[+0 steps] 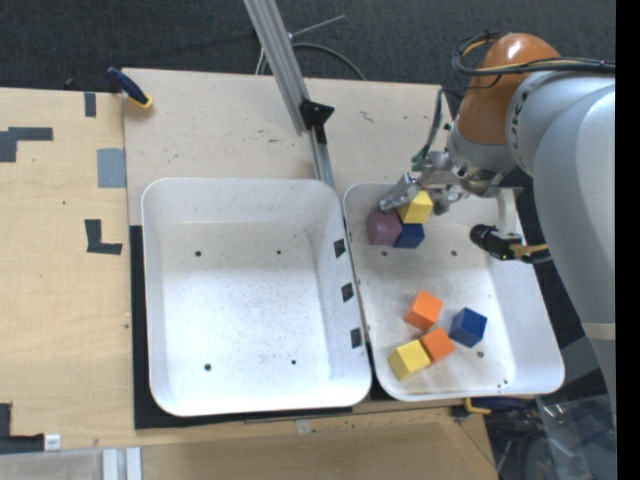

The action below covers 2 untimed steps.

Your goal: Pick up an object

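**End effector low over three blocks at the far end of the right bin**

The right bin (520, 368) holds seven small blocks in two groups. In its far-left corner a purple block (383, 228) and a blue block (409, 235) sit touching. A yellow block (418, 208) is right behind them and seems to rest partly on the blue one. The end effector (420, 194) hangs low over this group, right at the yellow block. From where I stand I cannot tell whether it is open or closed, or whether it grips anything.

Towards the bin's near end lies the second group. There is an orange block (424, 309) with a second blue block (467, 326) near it. Below them a second orange block (436, 344) and a second yellow block (408, 359) touch each other.

The left bin (160, 218) sits close against the right bin's left wall, its white floor peppered with fine dark specks. A black mat (140, 348) shows along its outer edge.

An aluminium rail (275, 38) slants in from beyond the right bin's far-left corner and runs down between the two bins. It carries a black clamp (316, 115). The grey arm (570, 168) with its orange band (495, 88) crosses over the bin's far-right side.

Well left of the right bin, past the other bin, the wooden counter (60, 298) carries grey tape patches (110, 168). A small blue-and-yellow thing (128, 86) lies at the counter's far edge.
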{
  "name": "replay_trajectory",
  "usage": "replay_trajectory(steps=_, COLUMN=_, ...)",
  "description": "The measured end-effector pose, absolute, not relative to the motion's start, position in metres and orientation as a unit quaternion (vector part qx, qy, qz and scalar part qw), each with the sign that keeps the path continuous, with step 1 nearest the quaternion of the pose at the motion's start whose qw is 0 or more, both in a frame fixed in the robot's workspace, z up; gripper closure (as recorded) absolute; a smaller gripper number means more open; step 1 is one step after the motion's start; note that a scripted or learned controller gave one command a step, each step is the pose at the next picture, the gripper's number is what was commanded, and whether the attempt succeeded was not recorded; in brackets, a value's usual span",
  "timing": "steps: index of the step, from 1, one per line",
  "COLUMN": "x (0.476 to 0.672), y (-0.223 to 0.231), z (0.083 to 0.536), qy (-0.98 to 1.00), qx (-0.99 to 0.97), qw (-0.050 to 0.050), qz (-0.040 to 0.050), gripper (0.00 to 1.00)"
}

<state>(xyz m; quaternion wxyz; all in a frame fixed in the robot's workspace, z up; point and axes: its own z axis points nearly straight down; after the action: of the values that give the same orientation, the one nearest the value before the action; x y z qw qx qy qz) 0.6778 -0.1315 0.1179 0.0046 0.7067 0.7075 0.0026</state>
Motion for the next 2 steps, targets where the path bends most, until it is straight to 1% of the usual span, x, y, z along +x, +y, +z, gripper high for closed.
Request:
replay_trajectory(steps=1, x=0.678, y=-0.13, z=0.127, qy=0.708, qx=0.706, qw=0.005, qz=0.0028, gripper=1.0)
replay_trajectory(steps=2, x=0.663, y=-0.121, z=0.118, qy=0.708, qx=0.706, qw=0.005, qz=0.0034, gripper=1.0)
